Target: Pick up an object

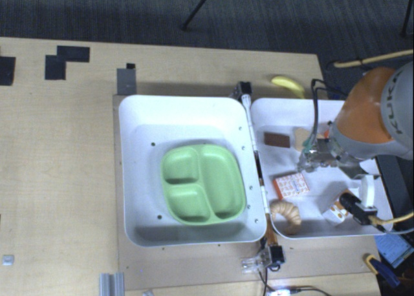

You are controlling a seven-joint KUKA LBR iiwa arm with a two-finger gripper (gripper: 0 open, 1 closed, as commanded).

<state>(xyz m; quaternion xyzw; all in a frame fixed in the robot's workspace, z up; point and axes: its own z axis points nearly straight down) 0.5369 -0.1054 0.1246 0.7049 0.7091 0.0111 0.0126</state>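
My gripper (309, 158) hangs low over the middle of the right bin (284, 105), at the end of the grey arm with its orange band (362, 115). A red-and-white patterned packet (291, 186) lies just below and left of it. A brown rectangular block (276, 139) lies to its upper left. Next to the block sits a pale beige item (301, 137), partly hidden by the gripper. A croissant-like brown piece (286, 212) rests at the bin's front left corner. A small orange-and-white item (336, 212) lies at the front right.
The left bin (129, 159) holds a green divided plate (202, 183). A yellow banana (288, 84) lies on the bench behind the right bin. Cables run along the arm and past the right bin's front right corner.
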